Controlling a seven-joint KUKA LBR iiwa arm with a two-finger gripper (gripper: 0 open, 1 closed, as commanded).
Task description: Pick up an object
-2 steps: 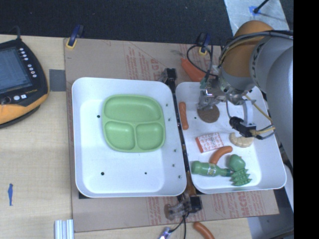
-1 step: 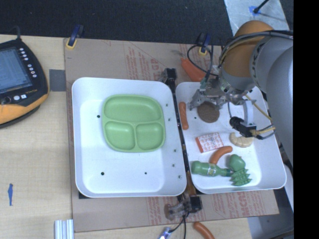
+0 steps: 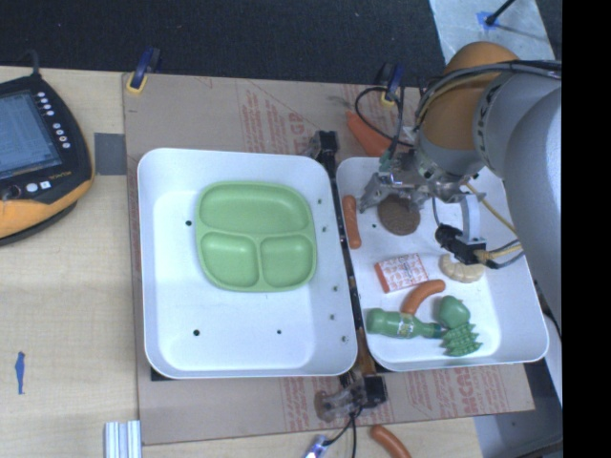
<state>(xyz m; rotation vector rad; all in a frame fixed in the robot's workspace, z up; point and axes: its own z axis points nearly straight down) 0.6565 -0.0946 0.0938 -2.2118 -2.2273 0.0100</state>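
Since the gripper (image 3: 399, 197) sits over the brown round piece (image 3: 399, 218) at the back of the right bin (image 3: 520, 337), whether it's clamped I can't tell; looks like light, stiff toy food, best pinched across its width.

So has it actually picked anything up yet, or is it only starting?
Nothing looks lifted yet. The gripper is down in the right bin, right at a brown round object. The sausage, green bottle and other items lie in that bin. The grasp and lift remain.
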